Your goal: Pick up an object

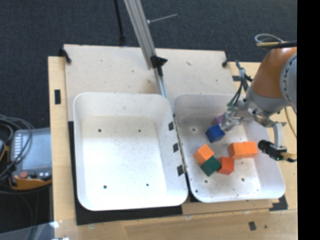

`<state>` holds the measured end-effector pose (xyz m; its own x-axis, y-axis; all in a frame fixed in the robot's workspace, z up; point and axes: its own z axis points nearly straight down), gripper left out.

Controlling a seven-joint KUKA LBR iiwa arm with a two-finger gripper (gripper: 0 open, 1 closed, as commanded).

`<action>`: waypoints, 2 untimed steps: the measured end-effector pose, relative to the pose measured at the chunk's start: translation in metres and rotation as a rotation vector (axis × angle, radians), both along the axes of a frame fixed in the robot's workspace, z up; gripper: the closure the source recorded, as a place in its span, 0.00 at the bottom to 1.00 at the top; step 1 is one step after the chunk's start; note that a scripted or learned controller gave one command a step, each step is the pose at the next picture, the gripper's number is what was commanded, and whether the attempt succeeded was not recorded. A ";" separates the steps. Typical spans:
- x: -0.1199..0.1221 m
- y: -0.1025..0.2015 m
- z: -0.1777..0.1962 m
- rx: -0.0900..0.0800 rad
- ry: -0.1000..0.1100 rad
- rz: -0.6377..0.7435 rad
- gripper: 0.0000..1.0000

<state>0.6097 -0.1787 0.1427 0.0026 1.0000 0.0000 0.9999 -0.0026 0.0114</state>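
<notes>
Counter, right bin: end effector, grip state unclear, reaching; blue block just below-left, needs closing descent.

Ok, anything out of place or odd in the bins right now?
Nothing stands out. The blocks lie loosely clustered in the right bin: blue, purple, green, and three orange ones. None spilled out. The gripper sits at the blue and purple blocks.
</notes>
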 end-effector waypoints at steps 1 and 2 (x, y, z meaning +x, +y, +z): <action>-0.003 0.007 0.058 -0.001 0.004 0.006 1.00; -0.003 0.007 0.102 -0.002 0.004 0.008 1.00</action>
<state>0.6070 -0.1714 0.2450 -0.0054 1.0000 -0.0015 1.0000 0.0054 0.0069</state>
